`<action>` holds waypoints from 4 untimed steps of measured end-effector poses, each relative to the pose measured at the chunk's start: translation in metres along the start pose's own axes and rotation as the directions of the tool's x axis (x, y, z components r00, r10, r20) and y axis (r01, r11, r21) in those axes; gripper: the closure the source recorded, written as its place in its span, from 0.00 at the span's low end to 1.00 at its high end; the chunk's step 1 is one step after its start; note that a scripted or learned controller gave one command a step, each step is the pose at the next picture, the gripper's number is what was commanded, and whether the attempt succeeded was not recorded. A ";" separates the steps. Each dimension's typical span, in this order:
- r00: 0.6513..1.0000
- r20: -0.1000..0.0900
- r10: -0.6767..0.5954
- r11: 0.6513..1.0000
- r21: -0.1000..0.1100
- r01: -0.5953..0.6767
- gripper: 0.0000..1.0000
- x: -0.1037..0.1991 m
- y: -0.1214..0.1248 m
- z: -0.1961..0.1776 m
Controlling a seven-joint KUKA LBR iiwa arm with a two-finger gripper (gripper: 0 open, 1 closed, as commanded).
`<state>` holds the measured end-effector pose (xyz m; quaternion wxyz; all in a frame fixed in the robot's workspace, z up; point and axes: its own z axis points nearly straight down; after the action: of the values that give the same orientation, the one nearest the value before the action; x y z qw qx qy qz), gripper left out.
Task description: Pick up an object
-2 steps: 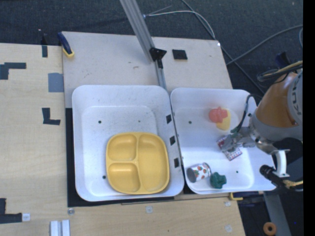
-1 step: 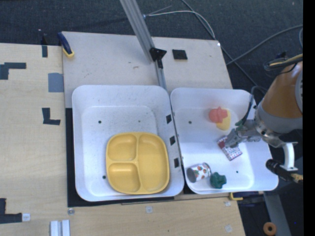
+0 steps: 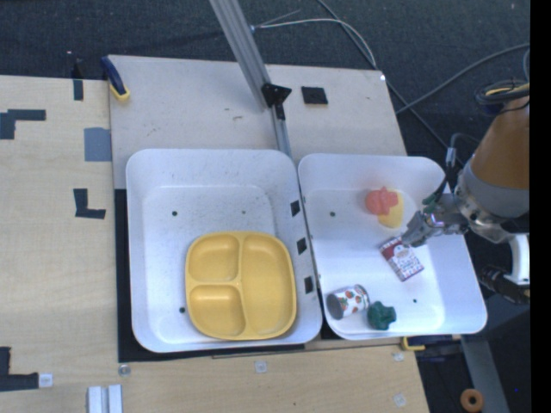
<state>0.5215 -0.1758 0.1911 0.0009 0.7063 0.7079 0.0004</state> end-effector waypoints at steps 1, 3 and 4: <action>1.000 0.001 0.001 1.000 -0.002 -0.001 1.00 -0.011 0.001 -0.053; 1.000 -0.002 -0.005 1.000 0.002 0.005 1.00 0.095 0.041 -0.063; 1.000 0.000 -0.002 1.000 0.003 0.002 1.00 0.144 0.063 -0.045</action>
<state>0.5845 -0.0314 0.2365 -0.0002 0.7056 0.7086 -0.0009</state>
